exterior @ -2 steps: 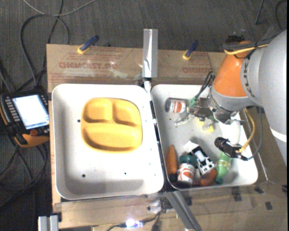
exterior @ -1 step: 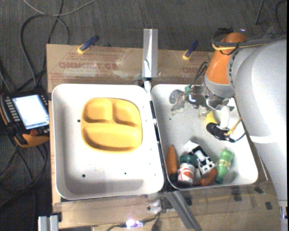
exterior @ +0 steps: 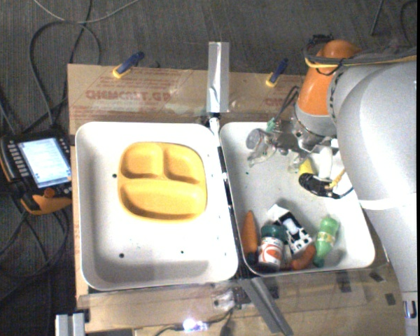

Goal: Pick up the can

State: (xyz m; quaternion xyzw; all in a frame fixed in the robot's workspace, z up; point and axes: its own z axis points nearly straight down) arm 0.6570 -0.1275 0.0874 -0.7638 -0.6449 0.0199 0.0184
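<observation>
Red-and-white can [exterior: 269, 252] low in the right bin [exterior: 350, 208], against its front wall. Crowded on every side: orange carrot-like piece [exterior: 248, 231] touching on the left, dark teal object [exterior: 272, 232] just behind, black-and-white box [exterior: 292, 229] behind and to the right, reddish-brown sausage shape [exterior: 302, 257] touching on the right, green bottle [exterior: 325, 238] just beyond that. Left bin [exterior: 98, 250] taken up by a yellow divided tray [exterior: 163, 180]. Grey arm [exterior: 378, 138] reaching in from the right, orange band [exterior: 313, 96] above the wrist, bent down over the right bin's far end. Gripper [exterior: 264, 145] pointing left above bare bin floor, well apart from the can; fingers apart, nothing between them.
</observation>
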